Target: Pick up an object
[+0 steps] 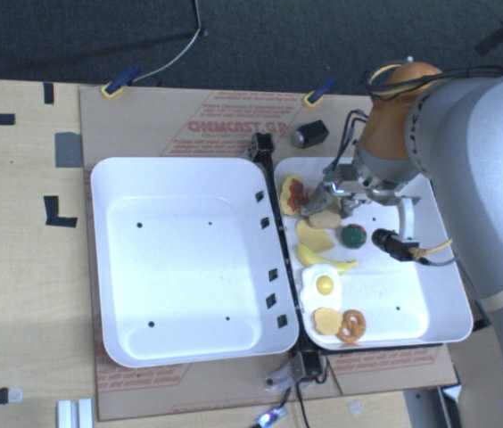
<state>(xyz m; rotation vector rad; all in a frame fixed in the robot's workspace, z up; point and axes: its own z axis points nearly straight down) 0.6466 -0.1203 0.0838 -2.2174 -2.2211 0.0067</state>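
The right bin (430, 324) holds several toy foods along its left side. A red and yellow piece (292, 194) lies at the top, with a tan piece (320, 220) just below it and a green ball (352, 235) to the right. Further toward the front lie a yellow banana (317, 255), a fried egg (323, 283), a yellow disc (325, 321) and a brown pretzel (353, 326). My gripper (339, 196) hangs low over the bin's upper left, right above the tan piece and next to the red and yellow piece. The wrist hides what is under it.
The left bin (109, 239) sits beside the right one, with a black divider strip (272, 230) between them. A small black object (309, 134) lies on the cardboard behind the right bin. A black part with a yellow cable (394, 243) juts from the arm.
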